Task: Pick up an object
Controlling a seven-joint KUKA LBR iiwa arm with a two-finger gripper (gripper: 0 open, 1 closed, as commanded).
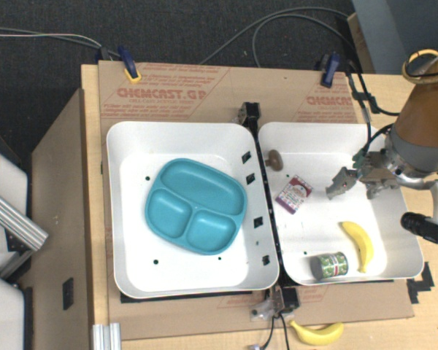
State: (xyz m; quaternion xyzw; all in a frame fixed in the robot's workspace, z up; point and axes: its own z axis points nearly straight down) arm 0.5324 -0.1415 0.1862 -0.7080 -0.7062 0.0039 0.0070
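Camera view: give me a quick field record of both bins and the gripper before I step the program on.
left bin: blue divided plate
right bin: banana, green can on its side, small purple packet, small brown object
gripper: over right bin, between packet and banana, nothing seen between its fingers
outside bins: second banana on the bench's front edge

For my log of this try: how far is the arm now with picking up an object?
Nothing looks picked up yet. The gripper is above the right white bin, with nothing seen in it. The yellow banana, the green can lying on its side, the small purple packet and the small brown lump all lie on the bin floor. Left: go down, grasp one and lift.
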